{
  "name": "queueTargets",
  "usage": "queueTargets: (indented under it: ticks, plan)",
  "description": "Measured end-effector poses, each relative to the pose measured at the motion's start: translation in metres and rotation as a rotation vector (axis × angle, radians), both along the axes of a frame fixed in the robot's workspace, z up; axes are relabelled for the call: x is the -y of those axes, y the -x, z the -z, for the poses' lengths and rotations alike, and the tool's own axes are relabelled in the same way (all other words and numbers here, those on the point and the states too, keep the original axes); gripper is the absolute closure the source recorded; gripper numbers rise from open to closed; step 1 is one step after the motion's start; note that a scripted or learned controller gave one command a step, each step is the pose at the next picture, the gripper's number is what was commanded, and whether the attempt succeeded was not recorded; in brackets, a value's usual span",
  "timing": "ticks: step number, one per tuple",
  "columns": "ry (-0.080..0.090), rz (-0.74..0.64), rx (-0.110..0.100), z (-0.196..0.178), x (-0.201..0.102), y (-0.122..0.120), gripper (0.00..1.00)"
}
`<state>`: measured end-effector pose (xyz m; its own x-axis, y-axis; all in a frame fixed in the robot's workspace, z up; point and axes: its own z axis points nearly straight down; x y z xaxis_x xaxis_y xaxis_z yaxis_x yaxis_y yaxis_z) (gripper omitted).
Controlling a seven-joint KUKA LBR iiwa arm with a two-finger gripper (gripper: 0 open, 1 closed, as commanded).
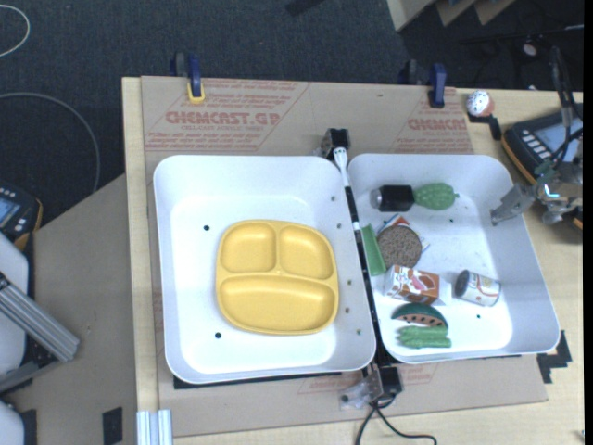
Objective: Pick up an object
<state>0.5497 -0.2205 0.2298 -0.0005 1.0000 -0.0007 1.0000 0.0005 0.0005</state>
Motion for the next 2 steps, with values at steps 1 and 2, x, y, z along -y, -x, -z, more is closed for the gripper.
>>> queueTargets:
  ticks: [1,2]
  plan:
    - [-0.003,-0.005,0.005,0.129,0.0,0.047,0.0]
    - [-0.007,-0.006,-0.007,0.146,-0.089,0.072,0.0]
